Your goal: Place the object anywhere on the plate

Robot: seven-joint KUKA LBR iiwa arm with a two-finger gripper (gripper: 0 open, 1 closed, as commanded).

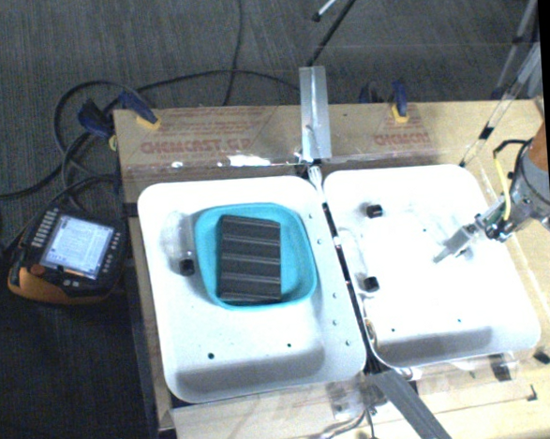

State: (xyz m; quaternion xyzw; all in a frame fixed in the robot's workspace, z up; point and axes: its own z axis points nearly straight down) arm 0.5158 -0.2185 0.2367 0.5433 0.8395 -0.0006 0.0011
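A blue plate (301, 259) lies in the left bin (248, 366). A dark grey ridged block (249, 257) rests flat on the plate, covering most of its middle. My gripper (452, 247) hangs over the right bin (451, 314), right of its centre, pointing left and down. It is far from the plate and the block. Nothing shows at its tip.
A pale translucent item (174, 234) and a small black piece (186, 265) lie just left of the plate. Two small black pieces (375, 211) (371, 283) sit in the right bin. A metal divider post (316, 117) stands behind the bins. A pendant (70, 249) lies off the bench, left.
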